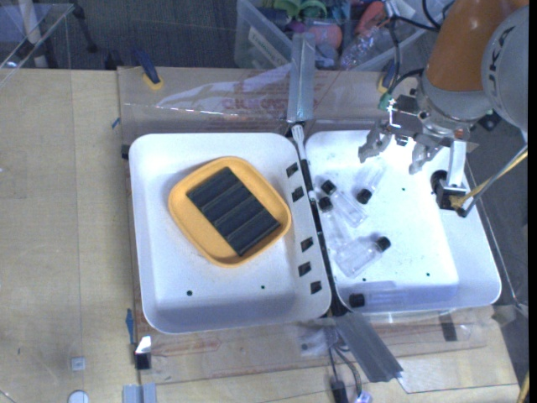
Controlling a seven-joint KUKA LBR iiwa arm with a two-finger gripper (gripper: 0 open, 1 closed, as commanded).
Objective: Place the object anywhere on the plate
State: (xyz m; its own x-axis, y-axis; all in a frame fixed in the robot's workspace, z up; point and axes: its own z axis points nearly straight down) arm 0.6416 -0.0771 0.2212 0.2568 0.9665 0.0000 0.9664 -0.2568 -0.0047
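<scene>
Lying nearest in the right bin (470, 284), the clear bottles (357, 254) sit below and left of the gripper (398, 149), which hangs open and empty; their long axes seem slanted. Farther left sits the yellow plate (185, 217).

Wooden bench (59, 225), clear toy-filled tub (336, 15)

A robotics lab: wooden bench (59, 225), two white bins (159, 292), a clear tub of toys (336, 15) behind
</scene>
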